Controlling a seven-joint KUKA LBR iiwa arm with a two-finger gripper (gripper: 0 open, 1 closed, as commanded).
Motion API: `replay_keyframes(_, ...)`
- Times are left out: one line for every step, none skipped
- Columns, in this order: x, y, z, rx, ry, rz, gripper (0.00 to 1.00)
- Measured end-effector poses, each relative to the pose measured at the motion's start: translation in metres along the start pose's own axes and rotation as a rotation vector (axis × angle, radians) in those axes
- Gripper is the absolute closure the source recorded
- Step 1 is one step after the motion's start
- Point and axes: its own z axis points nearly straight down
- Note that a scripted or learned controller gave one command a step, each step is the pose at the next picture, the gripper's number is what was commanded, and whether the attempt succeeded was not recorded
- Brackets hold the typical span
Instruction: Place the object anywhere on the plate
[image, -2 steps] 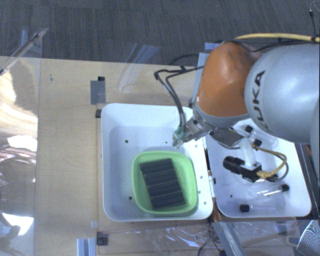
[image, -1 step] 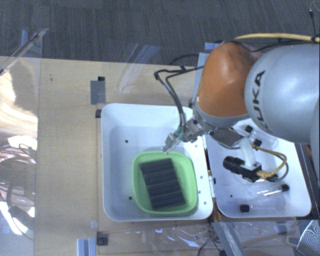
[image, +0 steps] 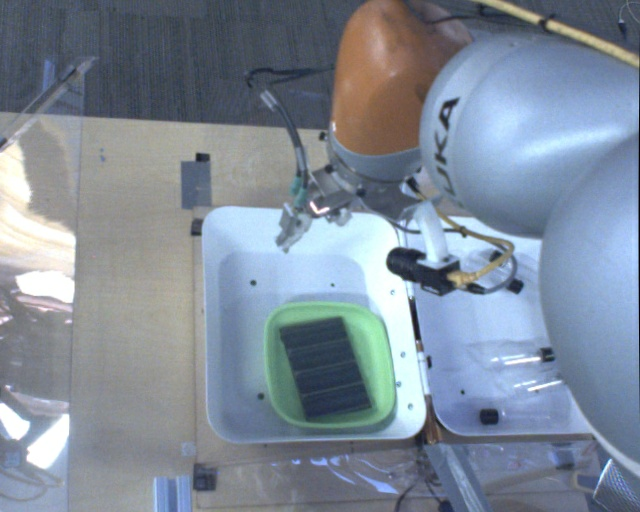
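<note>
Gripper (image: 291, 226) hangs over the left bin's (image: 225, 300) far rim, below the grey arm's (image: 520, 140) orange band; I cannot tell its state. Nearer lies a glossy green square plate (image: 378, 350), bearing a dark ribbed rectangular object (image: 325, 368).

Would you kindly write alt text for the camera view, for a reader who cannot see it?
A dark ribbed rectangular object lies on a green plate in the left white bin. The grey and orange arm hangs above the bin's far edge, its gripper clear of the plate. The right bin holds small clear items.
</note>
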Motion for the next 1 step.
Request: replay_keyframes(0.0014, 0.0020, -0.0116, -0.007, -0.002, -0.008, 1.00)
